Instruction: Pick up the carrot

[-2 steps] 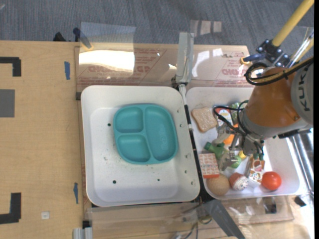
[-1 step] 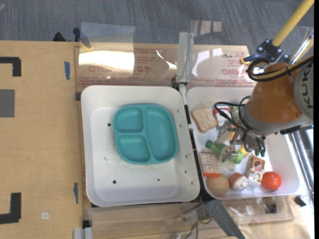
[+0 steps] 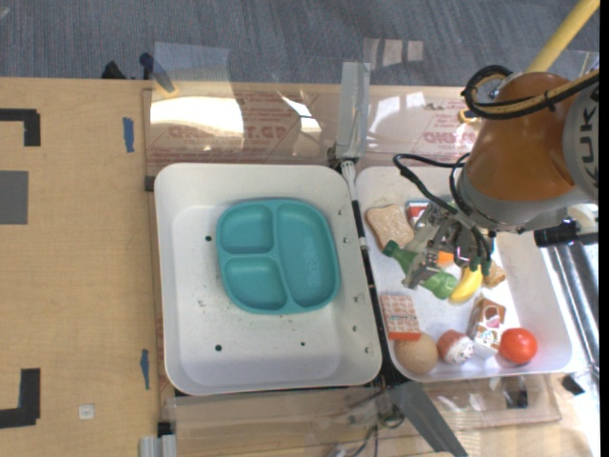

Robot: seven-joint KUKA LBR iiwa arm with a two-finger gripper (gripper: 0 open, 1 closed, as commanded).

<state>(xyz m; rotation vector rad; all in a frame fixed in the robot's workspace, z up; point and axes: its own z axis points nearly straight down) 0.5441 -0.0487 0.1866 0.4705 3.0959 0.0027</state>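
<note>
The carrot (image 3: 444,254) shows as a small orange piece in the right bin (image 3: 552,284), right at my gripper (image 3: 436,255). A green piece (image 3: 403,252) lies just to its left, and another green piece (image 3: 439,285) just below. My gripper is low in the bin among the food items, and its grey body covers most of the carrot. The arm's orange band (image 3: 523,141) hangs over the bin's far right part.
A bread slice (image 3: 388,225), a yellow banana (image 3: 466,285), a labelled packet (image 3: 400,314), a brown egg-like ball (image 3: 416,353), a small carton (image 3: 487,323) and a red tomato (image 3: 518,345) crowd the right bin. A teal divided plate (image 3: 279,255) lies in the left bin (image 3: 181,331).
</note>
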